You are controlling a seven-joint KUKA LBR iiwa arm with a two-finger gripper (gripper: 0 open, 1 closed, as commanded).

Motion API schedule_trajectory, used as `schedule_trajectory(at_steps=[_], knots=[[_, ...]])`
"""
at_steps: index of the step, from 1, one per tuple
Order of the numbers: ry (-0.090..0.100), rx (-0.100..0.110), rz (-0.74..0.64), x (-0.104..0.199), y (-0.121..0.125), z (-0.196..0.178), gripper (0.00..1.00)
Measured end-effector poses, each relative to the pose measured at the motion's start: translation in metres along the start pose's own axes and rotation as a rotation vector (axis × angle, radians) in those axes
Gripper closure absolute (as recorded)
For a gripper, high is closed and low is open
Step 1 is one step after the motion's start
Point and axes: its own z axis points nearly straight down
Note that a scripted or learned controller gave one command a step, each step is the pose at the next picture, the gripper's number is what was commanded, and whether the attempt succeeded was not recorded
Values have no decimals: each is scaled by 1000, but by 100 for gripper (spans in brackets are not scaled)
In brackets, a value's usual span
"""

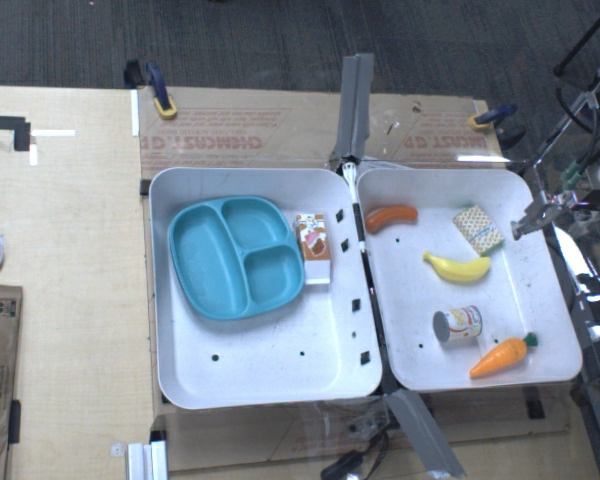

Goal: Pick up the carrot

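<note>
Orange and tapered, the carrot lies in the right bin, down toward that bin's five o'clock corner, with its green top pointing to about two o'clock and nearly at the rim. Just off its ten o'clock side rests a small tin can on its side, close to the carrot but apart from it. Above the can, toward the bin's middle, sits a yellow banana. A checkered sponge block lies at the banana's one o'clock, and an orange sausage rests near the bin's eleven o'clock corner.

The tool shows at the right bin's three o'clock rim, a thin grey tip reaching in over the edge; whether its fingers are spread or pressed together I cannot tell, and nothing is seen between them. It is well apart from the carrot.

In the left bin a blue divided plate fills the upper part, with a small printed box touching the plate's three o'clock side. Both bins stand on the pale wooden surface.
</note>
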Motion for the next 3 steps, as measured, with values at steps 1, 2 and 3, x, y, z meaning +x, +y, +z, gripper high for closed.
schedule_trajectory(at_steps=[1, 2, 3], knots=[[-2, -3, 98, -22, 28, -50, 0], [0, -1, -44, -14, -61, -4, 0], [1, -1, -256, -25, -62, 119, 0]])
